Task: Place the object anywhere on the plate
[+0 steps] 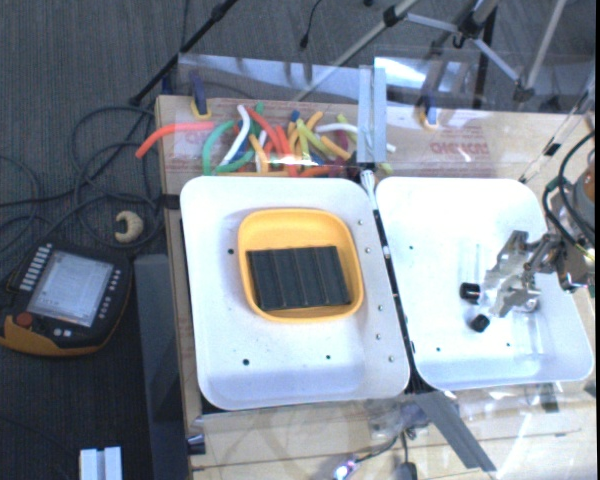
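In the camera view the gripper (474, 307) hangs low over the right bin (430, 268), its two black-tipped fingers (470, 292) spread wide with nothing between them and only bare white bin floor around them. Well off to the gripper's left, in the left bin (210, 358), sits the yellow plate (250, 238) with a dark ribbed block (297, 278) lying flat in its middle. Above both bins, far from the gripper, lies a heap of coloured tubes (270, 140).
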`<state>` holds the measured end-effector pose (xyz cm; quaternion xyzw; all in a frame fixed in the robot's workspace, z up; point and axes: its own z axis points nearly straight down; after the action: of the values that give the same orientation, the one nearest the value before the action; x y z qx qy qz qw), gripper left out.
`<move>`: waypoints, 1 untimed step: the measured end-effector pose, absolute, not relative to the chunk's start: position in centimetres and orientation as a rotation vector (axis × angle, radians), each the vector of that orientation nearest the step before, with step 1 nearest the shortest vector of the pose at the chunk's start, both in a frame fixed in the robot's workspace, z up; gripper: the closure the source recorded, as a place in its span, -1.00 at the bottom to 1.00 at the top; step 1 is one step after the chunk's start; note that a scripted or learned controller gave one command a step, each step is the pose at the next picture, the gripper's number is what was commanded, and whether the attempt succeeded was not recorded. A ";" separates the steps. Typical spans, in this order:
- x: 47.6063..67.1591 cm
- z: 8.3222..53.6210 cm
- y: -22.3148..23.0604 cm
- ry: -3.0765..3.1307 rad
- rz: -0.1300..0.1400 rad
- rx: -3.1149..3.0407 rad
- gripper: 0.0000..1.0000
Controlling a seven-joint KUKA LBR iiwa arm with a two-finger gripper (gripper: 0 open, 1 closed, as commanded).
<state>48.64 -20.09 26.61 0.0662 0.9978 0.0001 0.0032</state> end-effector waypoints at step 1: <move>48.5 18.7 -17.1 3.138 0.002 -0.108 1.00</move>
<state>48.49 -17.06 18.66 -0.0345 0.9994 0.0007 0.0007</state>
